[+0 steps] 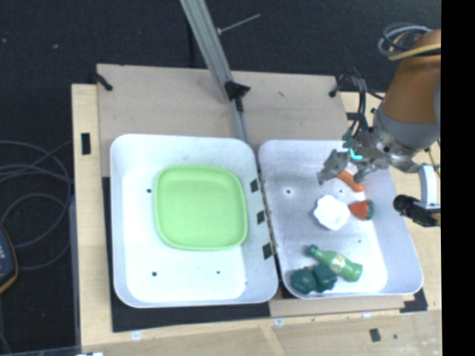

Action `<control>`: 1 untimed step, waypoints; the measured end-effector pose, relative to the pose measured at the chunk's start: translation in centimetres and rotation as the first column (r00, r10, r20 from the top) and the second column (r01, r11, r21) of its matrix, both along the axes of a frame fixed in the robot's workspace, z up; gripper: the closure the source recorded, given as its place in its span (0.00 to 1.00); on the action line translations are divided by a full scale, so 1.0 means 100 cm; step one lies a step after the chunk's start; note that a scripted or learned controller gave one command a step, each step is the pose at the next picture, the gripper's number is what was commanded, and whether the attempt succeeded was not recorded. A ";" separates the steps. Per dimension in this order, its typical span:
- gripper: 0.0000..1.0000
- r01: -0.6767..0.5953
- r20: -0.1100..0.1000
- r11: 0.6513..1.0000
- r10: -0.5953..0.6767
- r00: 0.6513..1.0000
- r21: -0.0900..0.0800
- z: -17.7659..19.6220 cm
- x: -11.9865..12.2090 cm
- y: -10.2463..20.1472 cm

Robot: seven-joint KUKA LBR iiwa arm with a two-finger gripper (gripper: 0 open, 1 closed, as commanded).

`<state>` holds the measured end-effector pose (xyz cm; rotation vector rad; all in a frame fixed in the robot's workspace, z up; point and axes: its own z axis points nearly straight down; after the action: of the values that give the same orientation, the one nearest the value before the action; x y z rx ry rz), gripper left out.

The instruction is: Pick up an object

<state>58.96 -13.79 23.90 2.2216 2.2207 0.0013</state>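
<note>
My gripper hangs over the upper part of the right bin, with its fingers spread apart. An orange object lies in the gap just below the fingertips, and neither finger clearly presses on it. A red strawberry-like piece rests just below it. To the left of that piece is a white lumpy object. Near the bin's front lie a green bottle and a dark green object.
The left bin holds a light green square plate. A grey metal bar slants down from the top to the gap between the bins. The arm's grey and orange body looms at the right edge.
</note>
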 end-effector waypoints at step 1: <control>0.00 0.000 0.000 1.000 0.000 1.000 0.000 0.000 0.000 0.000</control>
<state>58.96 -13.79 23.89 2.2216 2.2207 0.0013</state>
